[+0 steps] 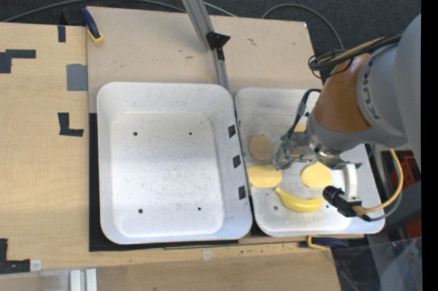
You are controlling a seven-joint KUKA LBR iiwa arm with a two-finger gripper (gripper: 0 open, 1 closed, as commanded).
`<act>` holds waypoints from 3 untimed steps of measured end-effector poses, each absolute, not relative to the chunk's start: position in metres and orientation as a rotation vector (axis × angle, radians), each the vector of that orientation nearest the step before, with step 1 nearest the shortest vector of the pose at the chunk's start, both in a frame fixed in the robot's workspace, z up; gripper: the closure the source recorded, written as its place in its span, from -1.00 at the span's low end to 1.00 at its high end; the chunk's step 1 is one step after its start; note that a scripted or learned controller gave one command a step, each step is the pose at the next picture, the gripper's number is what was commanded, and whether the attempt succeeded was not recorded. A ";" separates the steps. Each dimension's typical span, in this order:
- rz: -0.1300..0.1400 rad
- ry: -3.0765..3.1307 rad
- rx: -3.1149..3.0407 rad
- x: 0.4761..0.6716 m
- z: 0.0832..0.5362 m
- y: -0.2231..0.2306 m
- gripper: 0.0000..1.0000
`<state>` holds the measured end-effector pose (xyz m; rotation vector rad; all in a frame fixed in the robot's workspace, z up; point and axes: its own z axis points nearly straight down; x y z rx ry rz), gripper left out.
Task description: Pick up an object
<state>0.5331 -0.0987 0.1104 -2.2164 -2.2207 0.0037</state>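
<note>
The left bin (168, 159) lies open; in the right bin (263, 101), the arm (349, 111) blocks from 3 o'clock.

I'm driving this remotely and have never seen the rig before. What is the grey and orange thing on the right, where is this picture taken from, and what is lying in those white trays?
It is one picture, from a fixed camera above the bench, looking down at a slant. The grey and orange thing is the robot arm, reaching in from the right. Its gripper is low inside the right bin. That bin holds a tan round disc, a yellow round piece, a second yellow round piece and a yellow banana. The left bin sits beside it. I cannot tell whether the gripper holds anything.
</note>
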 end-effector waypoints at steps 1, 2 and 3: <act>-0.002 -2.225 -2.221 0.540 0.155 -0.095 1.00; -0.005 -2.226 -2.223 0.536 0.217 -0.096 1.00; 0.000 -2.222 -2.220 0.536 0.220 -0.095 1.00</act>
